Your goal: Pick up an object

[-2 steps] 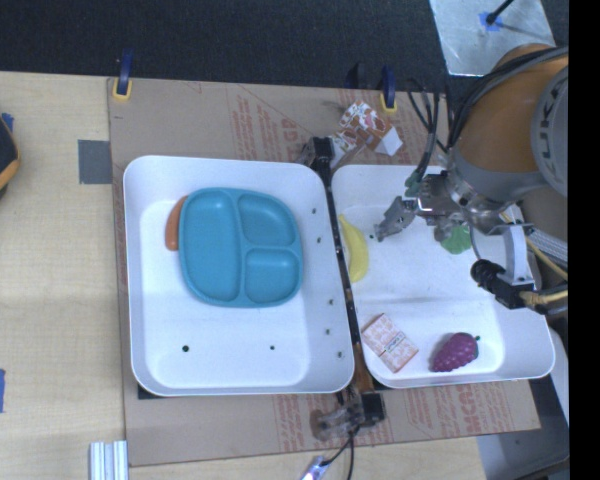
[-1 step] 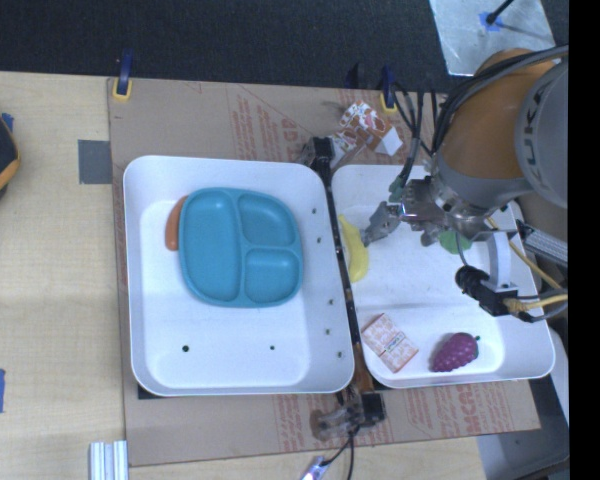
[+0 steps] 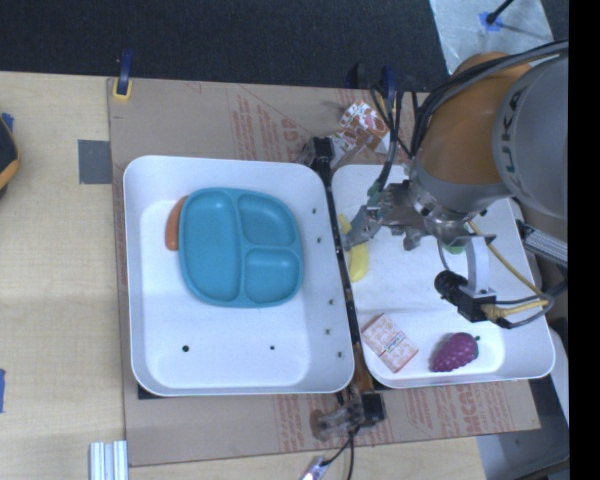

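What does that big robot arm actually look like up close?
The arm is bulky and rounded, grey with a broad orange band and part of dark lettering. Black cables loop beside it. Its end effector is dark metal, with a black cylinder and yellowish cable nearby.

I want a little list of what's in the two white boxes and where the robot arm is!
left bin: blue divided plate, with an orange thing peeking out at its left edge
right bin: yellow object by the left wall, small patterned packet, purple grape bunch near the front
arm: reaches in from the right, over the right bin
gripper: above the right bin's back part, near the yellow object; nothing seen held
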`<state>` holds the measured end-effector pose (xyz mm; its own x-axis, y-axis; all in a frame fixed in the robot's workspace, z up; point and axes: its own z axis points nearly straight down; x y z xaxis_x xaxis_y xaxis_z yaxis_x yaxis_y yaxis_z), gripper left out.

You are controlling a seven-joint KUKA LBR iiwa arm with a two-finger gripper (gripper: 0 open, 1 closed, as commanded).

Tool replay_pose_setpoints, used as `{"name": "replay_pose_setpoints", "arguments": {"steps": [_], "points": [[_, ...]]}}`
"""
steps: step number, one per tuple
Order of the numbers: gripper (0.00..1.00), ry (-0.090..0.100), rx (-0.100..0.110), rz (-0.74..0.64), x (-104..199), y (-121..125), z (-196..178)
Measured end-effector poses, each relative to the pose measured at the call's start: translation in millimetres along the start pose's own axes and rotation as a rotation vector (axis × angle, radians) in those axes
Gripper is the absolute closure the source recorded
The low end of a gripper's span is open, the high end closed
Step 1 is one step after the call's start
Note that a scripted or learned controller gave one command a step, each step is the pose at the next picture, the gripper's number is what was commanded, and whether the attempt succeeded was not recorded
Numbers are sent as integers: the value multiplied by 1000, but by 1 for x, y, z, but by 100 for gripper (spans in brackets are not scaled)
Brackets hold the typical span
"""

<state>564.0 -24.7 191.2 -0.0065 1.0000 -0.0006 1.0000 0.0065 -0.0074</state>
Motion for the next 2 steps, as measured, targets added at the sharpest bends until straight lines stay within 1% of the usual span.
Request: {"name": "replay_pose_setpoints", "arguments": {"steps": [1,2], "points": [[0,1,-5,3,21,81,-1],[0,-1,-6,6,-69,90,-6]]}}
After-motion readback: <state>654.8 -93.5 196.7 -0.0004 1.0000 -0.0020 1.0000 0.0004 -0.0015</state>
